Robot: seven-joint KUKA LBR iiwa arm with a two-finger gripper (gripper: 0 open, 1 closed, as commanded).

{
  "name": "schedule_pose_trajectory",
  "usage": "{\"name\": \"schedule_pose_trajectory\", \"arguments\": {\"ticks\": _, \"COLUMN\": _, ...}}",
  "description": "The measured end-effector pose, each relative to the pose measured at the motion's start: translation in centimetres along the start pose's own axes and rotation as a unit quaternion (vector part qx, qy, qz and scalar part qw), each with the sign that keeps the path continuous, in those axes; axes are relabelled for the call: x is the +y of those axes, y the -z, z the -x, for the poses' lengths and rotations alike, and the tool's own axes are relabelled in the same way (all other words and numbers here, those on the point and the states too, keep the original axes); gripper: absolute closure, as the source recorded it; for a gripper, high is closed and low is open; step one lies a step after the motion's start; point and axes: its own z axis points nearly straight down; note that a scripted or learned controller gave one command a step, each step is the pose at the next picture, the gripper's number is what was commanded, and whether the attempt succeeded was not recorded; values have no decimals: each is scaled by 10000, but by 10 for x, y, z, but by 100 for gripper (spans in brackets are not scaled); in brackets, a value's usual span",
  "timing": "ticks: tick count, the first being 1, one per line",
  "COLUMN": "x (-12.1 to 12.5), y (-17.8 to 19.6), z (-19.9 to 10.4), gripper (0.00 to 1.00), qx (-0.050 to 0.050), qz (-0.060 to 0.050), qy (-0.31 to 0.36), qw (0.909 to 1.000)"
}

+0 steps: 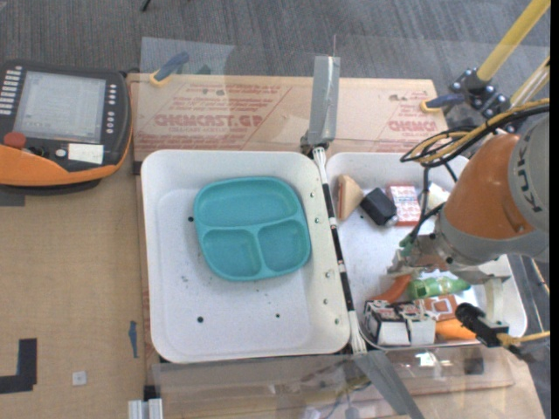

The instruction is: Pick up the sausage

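Note:
A reddish-orange elongated item, likely the sausage, lies in the lower middle of the right bin, partly under the arm. My gripper hangs just above and beside it, below the orange wrist band. The wrist hides most of the gripper. Nothing can be seen held in it.
The right bin also holds a tan wedge, a black block, a red-and-white box, a green bottle, an orange carrot-like piece and a white-and-black box. A teal divided plate lies in the left bin.

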Motion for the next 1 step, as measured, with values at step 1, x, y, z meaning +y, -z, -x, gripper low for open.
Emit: {"name": "schedule_pose_trajectory", "arguments": {"ticks": 1, "x": -20, "y": -8, "z": 9, "gripper": 100, "qx": 3, "qz": 22, "qy": 310, "qw": 9995}}
